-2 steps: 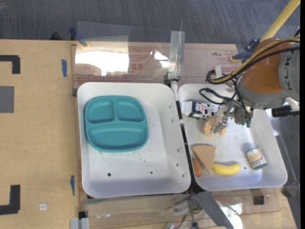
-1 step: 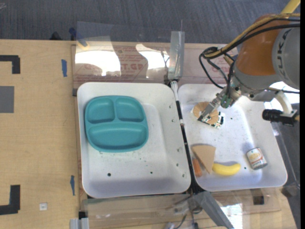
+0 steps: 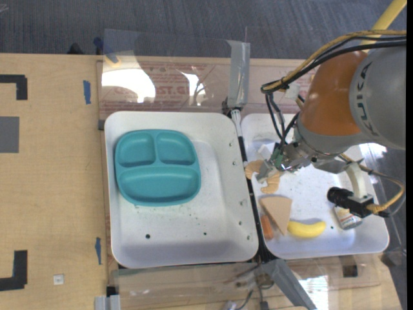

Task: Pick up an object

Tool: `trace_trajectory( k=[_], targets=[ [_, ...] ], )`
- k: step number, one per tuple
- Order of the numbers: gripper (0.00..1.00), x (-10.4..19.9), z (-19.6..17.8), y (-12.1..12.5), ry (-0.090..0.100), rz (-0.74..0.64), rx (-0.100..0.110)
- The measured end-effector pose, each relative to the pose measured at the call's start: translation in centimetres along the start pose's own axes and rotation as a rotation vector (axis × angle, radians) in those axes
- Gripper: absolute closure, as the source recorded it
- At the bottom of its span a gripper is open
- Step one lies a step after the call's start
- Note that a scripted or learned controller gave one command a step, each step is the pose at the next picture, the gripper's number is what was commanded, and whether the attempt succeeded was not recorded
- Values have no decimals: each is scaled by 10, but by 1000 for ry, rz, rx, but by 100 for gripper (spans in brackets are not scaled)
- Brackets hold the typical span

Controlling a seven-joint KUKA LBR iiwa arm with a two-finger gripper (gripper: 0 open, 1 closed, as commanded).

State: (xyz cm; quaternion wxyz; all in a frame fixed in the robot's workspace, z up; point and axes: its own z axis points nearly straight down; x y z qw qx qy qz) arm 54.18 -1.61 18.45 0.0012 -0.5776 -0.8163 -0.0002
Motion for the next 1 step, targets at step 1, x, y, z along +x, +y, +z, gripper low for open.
trace_trajectory(
  k=[1],
  targets=[
    [100,62,-42,-3,-1,298,-3]
  ],
)
